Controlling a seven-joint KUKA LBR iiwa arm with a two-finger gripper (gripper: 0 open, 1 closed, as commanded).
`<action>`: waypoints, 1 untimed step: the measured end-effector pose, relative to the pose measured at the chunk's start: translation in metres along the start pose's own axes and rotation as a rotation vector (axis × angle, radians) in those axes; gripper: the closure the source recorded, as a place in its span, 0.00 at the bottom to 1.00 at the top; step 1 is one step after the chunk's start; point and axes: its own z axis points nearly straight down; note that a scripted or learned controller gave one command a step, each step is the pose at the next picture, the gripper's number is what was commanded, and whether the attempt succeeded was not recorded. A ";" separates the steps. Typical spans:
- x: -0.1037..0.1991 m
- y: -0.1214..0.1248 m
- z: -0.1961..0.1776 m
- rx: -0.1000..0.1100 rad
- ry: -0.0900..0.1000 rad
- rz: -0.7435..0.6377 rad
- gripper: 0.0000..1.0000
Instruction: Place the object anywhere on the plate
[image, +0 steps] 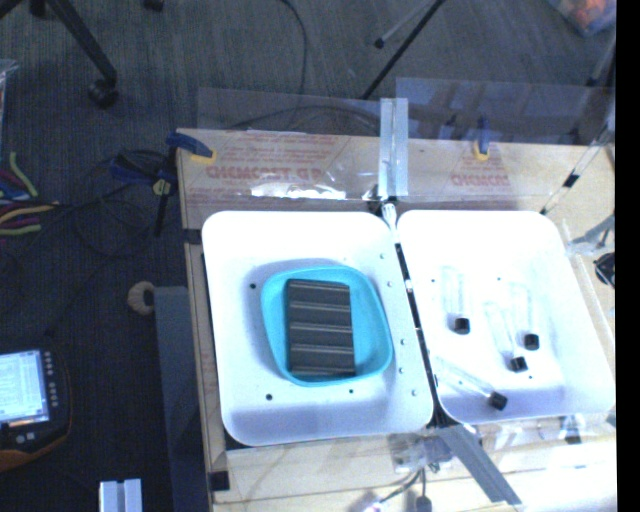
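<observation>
Four clear tubes with black caps (459, 323) lie scattered in the right white bin (560, 250). The left white bin (230, 390) sits touching it. A handheld screen (25, 395) rests on the floor, off the table's left edge.

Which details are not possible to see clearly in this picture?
- Dark ribbed object on the blue plate: camera view too blurred to tell what it is.
- Clear items with black ends in the right bin: washed out by glare.
- Handheld screen: cut by left edge, text too small.
</observation>
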 end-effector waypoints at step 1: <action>0.000 0.001 -0.056 -0.003 0.001 0.144 0.00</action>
